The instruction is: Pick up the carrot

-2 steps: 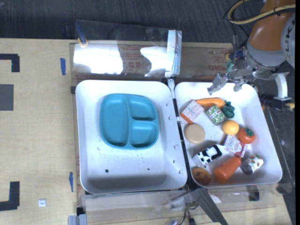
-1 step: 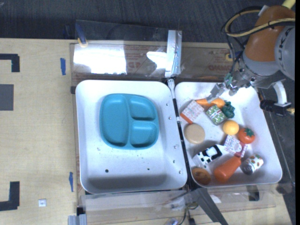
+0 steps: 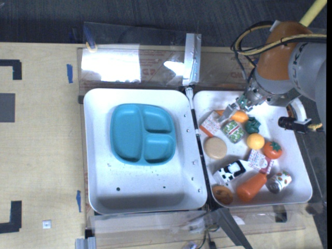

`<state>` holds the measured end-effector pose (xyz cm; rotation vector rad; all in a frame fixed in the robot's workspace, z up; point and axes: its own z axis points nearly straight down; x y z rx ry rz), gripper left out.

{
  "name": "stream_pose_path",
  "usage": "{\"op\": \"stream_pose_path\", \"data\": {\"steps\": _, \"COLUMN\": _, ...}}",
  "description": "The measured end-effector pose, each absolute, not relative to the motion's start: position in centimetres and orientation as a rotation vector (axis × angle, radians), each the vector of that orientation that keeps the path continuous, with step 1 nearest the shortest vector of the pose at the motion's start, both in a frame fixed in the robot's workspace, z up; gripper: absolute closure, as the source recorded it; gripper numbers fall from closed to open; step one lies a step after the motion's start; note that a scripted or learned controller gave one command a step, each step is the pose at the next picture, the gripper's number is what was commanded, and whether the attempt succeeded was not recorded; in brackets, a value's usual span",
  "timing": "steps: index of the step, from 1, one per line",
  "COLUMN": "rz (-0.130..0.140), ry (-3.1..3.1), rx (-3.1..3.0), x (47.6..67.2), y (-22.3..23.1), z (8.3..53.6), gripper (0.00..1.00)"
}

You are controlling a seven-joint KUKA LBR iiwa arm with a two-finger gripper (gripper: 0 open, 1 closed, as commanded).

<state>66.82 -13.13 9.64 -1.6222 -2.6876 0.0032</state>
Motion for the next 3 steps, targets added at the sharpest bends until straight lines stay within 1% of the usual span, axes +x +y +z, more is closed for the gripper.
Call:
{"op": "stream_pose_path", "data": {"steps": 1, "rz": -0.002, "ry": -2.703, "rx": -1.616, "x": 67.1, "y": -13.0, "z": 10.9, "gripper": 1.0}}
{"op": "stream_pose_path", "data": {"steps": 2, "rz": -0.009, "ry": -2.864, "rx": -1.324, "x": 65.0, "y": -6.6, "z": 22.6, "gripper": 1.0}}
{"op": "stream_pose_path", "data": {"steps": 3, "rz": -0.002, "ry": -2.804, "rx": -1.442, "x": 65.8, "y": -13.7, "z": 29.2, "gripper": 1.0}}
